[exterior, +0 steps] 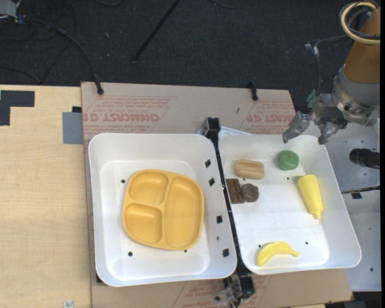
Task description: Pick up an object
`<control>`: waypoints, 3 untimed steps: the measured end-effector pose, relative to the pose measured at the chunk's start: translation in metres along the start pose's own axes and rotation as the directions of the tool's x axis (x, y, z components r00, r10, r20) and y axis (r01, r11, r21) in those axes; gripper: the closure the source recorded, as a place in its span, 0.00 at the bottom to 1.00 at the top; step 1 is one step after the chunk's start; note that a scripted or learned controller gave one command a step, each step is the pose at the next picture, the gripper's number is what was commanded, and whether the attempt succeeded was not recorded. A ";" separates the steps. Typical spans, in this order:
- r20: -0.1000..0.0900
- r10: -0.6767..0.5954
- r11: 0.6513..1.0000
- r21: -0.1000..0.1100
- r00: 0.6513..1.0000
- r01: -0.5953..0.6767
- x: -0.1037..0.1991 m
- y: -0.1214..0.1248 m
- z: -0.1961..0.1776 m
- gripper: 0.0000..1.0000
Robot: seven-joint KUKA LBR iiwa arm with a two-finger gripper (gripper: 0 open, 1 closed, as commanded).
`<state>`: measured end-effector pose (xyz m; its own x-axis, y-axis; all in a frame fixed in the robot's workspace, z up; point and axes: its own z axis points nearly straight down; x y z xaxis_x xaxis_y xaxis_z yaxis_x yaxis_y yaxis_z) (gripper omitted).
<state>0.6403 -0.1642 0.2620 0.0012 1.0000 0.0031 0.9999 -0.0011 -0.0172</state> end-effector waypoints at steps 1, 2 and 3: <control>0.002 -0.002 1.000 -0.011 1.000 0.002 0.000 0.002 -0.007 0.00; 0.001 -0.001 1.000 -0.005 1.000 0.001 0.008 -0.005 0.052 0.00; 0.002 -0.002 1.000 -0.008 1.000 0.002 0.006 0.005 0.106 0.00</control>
